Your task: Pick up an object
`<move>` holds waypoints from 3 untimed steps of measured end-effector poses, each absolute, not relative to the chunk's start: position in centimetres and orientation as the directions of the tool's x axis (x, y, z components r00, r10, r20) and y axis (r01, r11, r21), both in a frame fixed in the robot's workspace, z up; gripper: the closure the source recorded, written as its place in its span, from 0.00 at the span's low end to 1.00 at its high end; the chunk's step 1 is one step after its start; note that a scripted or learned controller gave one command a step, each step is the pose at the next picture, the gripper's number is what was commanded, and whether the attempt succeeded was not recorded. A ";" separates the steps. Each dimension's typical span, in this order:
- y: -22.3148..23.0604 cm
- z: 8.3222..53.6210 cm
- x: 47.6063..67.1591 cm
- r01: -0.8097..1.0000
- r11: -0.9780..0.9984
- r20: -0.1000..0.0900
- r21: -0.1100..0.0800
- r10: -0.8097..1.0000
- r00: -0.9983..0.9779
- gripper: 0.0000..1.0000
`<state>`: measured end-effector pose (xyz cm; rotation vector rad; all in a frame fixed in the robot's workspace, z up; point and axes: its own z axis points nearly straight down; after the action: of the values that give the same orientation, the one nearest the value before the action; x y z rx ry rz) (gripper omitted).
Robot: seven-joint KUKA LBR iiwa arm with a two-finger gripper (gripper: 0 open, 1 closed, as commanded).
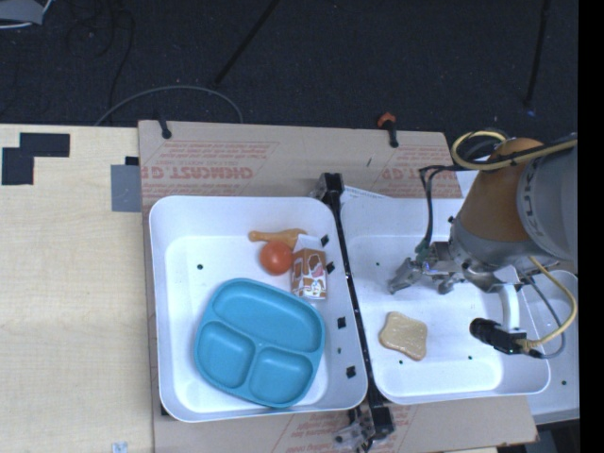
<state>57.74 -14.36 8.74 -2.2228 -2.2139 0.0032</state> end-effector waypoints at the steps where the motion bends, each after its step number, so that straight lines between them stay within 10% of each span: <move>1: -14.5 9.8 57.7 1.000 -0.008 0.002 -0.006 1.000 0.008 1.00; 3: -14.6 19.1 57.4 1.000 0.002 -0.001 0.002 1.000 -0.002 1.00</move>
<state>57.37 -14.64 19.10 -2.2209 -2.2246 -0.0018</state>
